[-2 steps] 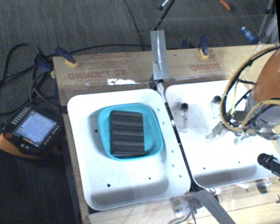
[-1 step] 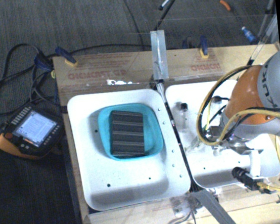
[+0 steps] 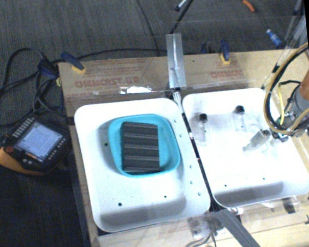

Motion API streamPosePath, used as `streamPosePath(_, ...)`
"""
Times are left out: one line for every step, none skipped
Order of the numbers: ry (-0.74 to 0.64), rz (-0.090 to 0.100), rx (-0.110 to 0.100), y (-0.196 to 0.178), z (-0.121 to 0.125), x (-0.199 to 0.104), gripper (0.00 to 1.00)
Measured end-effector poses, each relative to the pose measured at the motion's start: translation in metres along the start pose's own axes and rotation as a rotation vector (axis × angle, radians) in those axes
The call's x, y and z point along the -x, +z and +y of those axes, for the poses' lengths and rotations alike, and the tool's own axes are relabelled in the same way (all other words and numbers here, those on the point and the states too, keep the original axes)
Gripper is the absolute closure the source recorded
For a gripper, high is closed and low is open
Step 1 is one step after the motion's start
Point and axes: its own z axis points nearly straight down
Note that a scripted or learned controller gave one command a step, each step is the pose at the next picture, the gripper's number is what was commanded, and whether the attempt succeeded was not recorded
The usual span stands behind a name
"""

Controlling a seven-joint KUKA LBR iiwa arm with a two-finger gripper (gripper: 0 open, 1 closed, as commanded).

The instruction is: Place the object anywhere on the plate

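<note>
Two white bins sit side by side on a bench. Left bin (image 3: 97, 203) holds a blue plate (image 3: 114, 135) with a dark ridged block (image 3: 140, 147) lying flat on it, near the middle. Over the right bin (image 3: 260, 186), the gripper (image 3: 257, 142) hovers at the right side; whether the claw is open or closed cannot be told

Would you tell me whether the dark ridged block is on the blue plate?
Yes: the dark ridged block lies flat within the blue plate, in the left bin.
</note>
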Motion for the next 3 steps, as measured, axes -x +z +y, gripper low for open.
streamPosePath(0.074, 0.001, -0.002, 0.083, 0.015, -0.077, 0.00)
streamPosePath(-0.396, 0.001, 0.000, -0.002, 0.003, -0.015, 0.00)
streamPosePath(-0.397, 0.000, 0.001, -0.002, 0.003, -0.015, 0.00)
